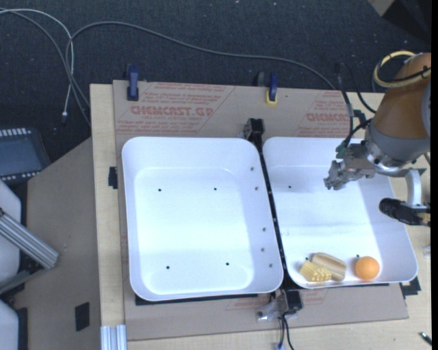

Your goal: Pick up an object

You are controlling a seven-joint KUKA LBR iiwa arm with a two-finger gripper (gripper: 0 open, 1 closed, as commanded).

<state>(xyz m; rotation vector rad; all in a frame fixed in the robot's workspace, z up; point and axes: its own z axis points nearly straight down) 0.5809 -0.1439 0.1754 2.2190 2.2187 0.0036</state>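
One gripper on my arm, which comes in from the right; it hangs over the upper part of the right bin, toward that bin's far right corner. I see nothing between its tips. Whether it is released or clenched I cannot tell: it is too small and too dark against the white floor to resolve. The orange band sits above the wrist, at the right edge of the view.

Candidate objects all lie along the near wall of the right bin, well apart from my gripper:
- an orange ball toward the near right corner
- a tan bread-like roll to the left of the ball, apart from it
- a yellow corn cob touching the roll on its near left side

The left bin stands just beside the right one, their inner walls meeting along a dark seam. Both rest on a brown printed board. A blue clamp and a yellow-tipped clamp grip the board's far edge. Grey cables trail across the dark floor behind the bench
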